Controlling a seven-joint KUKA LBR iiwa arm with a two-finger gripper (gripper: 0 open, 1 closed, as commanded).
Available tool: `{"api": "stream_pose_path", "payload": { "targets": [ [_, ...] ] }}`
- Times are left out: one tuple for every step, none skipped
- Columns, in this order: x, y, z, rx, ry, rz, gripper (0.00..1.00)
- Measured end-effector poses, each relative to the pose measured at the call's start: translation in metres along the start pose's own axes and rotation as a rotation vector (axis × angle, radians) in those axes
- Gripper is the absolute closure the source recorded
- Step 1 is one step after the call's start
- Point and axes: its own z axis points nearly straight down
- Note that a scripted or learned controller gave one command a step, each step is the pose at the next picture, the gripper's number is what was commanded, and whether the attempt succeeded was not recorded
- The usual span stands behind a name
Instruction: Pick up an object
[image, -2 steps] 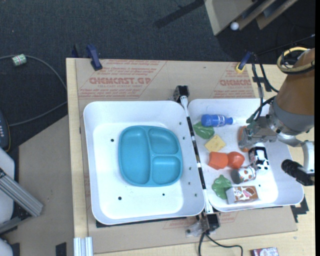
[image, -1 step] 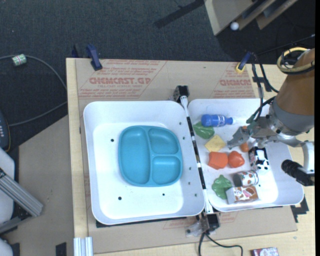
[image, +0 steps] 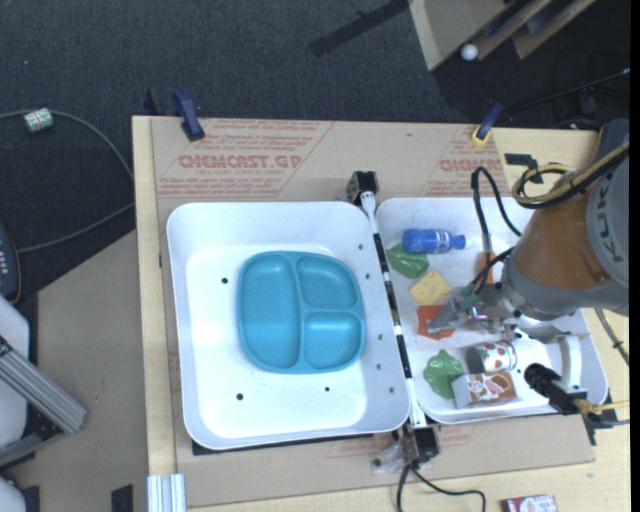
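arm: reaching in from 3 o'clock, wrist hanging over right bin (image: 590, 345)
gripper (image: 470, 312): hovering just above red block (image: 434, 320); grip state: cannot tell
targets: red block at bin centre, yellow block (image: 431, 288) at its 12, green piece (image: 407, 263) beyond, blue bottle (image: 432, 241) at bin's 12
clutter: green toy (image: 442, 371) and can (image: 495, 357) at 6
tip: centring over red block, dropping straight, avoiding yellow neighbour
left bin (image: 190, 330): holding blue divided plate (image: 299, 309)

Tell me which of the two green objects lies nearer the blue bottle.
The upper green object, just below the blue bottle. The other green object lies lower, beside the box.
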Motion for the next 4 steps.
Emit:
{"api": "stream_pose_path", "payload": {
  "targets": [
    [0.008,-0.032,0.012,-0.001,-0.001,-0.002,0.0],
    [-0.02,0.042,0.013,0.007,0.0,-0.001,0.0],
    [-0.095,0.105,-0.015,0.006,-0.001,-0.001,0.0],
    [-0.055,0.086,0.008,-0.002,-0.006,-0.001,0.0]
  ]
}}
